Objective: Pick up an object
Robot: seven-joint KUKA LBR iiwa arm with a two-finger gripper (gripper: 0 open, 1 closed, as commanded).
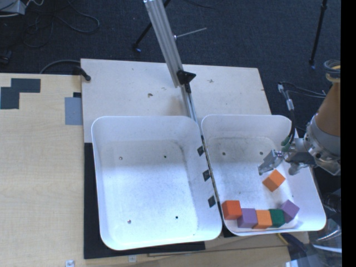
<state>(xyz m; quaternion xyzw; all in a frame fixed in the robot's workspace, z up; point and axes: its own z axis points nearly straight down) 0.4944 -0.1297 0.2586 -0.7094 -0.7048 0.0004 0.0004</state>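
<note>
arm reaches in low; pincer [285, 164] hovers beside orange cube [273, 180]

Hand [282, 163] over right bin [245, 121], just above orange cube [273, 180].

- Floor [250, 26]: dark carpet, with loose cables [67, 10] lying at upper left.
- Bench top [39, 182]: pale wood at left, bearing grey patches [72, 110].
- White board [139, 88] under the bins.
- Slanted metal rail [167, 43] rises from the board.
</note>
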